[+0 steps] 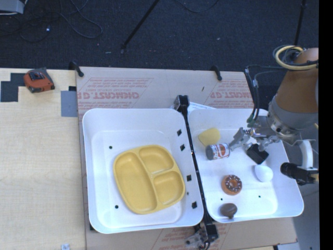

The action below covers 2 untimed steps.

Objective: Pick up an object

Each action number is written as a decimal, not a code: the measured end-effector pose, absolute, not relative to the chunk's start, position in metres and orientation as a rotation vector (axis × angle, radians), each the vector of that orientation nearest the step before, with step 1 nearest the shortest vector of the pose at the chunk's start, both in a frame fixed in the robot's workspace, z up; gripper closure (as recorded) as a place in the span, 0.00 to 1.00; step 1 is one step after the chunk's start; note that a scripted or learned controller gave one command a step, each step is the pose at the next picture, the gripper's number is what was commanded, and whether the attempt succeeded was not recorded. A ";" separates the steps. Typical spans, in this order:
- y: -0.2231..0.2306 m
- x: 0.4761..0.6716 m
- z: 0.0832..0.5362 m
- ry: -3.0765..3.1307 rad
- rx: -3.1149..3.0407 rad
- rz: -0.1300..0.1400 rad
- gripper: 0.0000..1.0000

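In the right bin (291, 204) lie several small objects: a yellow sponge-like block (209, 136), a small can with a red and white label (217, 151) on its side, a chocolate donut (232, 184), a white egg-shaped piece (263, 173) and a brown lump (228, 209). My gripper (247, 146) hangs low over the bin's middle right, just right of the can and apart from it. It is open, one finger pointing toward the can, with nothing between the fingers.
The left bin (99, 139) holds a yellow divided plate (149, 178). A black divider (188, 155) with clips separates the two bins. An orange tool (38, 80) lies on the wooden bench at far left.
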<state>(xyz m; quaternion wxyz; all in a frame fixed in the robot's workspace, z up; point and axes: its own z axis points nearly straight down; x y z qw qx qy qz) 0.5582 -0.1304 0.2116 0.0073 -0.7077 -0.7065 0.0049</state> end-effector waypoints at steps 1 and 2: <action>-0.130 0.560 0.217 -2.217 -2.217 0.006 0.00; -0.132 0.561 0.172 -2.215 -2.215 0.009 0.00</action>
